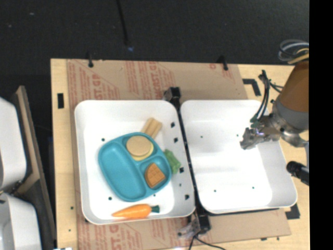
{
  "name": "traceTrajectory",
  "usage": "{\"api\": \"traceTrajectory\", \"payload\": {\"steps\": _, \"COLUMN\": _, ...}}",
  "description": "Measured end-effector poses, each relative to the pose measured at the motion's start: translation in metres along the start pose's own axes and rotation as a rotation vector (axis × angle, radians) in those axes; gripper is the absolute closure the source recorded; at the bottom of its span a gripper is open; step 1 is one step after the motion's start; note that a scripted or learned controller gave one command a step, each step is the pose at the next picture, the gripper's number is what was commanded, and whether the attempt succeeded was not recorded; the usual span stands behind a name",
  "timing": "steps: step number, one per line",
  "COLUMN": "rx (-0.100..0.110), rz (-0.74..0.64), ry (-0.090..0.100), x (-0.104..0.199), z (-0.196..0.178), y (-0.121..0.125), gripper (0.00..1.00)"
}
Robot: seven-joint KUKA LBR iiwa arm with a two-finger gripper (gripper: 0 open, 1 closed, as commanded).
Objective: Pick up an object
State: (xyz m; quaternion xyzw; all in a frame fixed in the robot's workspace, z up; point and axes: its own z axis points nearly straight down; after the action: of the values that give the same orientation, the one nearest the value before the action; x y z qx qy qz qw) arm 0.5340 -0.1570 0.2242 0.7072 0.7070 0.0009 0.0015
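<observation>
Camera view, nearest edge first: carrot [136, 211] lies loose at the left bin's [83, 139] front wall, with the blue tray [117, 171] behind it. Gripper [248, 139] hangs over the right bin [229, 191], nothing visibly held; its opening cannot be told. Recommend crossing left and descending squarely across the carrot's width.

The left bin [86, 155] holds a sectioned tray [119, 173] with a round biscuit [140, 146] and a waffle piece [155, 175] in its right-hand compartments. A carrot [136, 211] lies in front of the tray, a wooden block [152, 126] behind it. The gripper [250, 138] hangs over the right bin [234, 191].
</observation>
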Motion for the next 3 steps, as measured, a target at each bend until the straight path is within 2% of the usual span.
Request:
{"api": "traceTrajectory", "payload": {"steps": 1, "rx": 0.001, "rz": -0.004, "ry": 0.001, "x": 0.047, "z": -0.012, "y": 0.025, "gripper": 1.0}}
{"api": "traceTrajectory", "payload": {"steps": 3, "rx": 0.003, "rz": -0.003, "ry": 0.002, "x": 0.132, "z": 0.0, "y": 0.071, "gripper": 1.0}}
